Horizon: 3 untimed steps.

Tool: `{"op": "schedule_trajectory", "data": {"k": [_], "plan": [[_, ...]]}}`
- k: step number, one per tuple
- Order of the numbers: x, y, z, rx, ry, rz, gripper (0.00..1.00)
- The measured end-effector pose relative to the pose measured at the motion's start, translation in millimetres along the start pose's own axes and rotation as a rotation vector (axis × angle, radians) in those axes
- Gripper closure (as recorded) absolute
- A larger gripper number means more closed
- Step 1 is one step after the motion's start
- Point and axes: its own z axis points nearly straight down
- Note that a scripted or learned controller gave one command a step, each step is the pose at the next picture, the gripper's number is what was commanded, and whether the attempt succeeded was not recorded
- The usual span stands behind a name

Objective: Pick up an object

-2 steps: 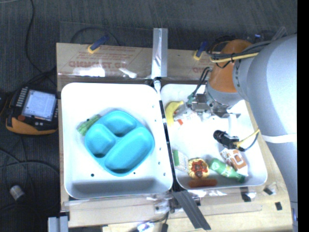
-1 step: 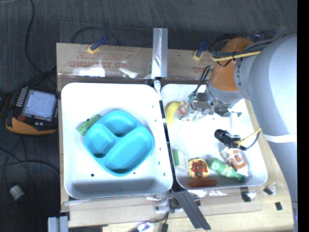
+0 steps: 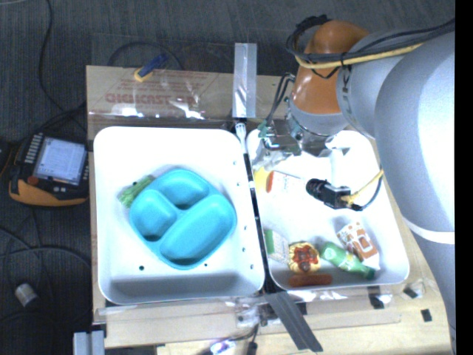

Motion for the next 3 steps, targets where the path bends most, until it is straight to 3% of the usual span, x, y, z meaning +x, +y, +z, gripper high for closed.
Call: {"op": "schedule_trajectory", "data": {"k": [1, 2, 3], "plan": [[-0.3, -0.1, 0.0, 0.000, -0.001, 0.001, 0.00], [-8.8, 24.7, -21.7, -0.001, -0.004, -0.269, 0.00], [-49.5, -24.5, 0.2, 0.001, -0.002, -0.179, 0.00]]}}
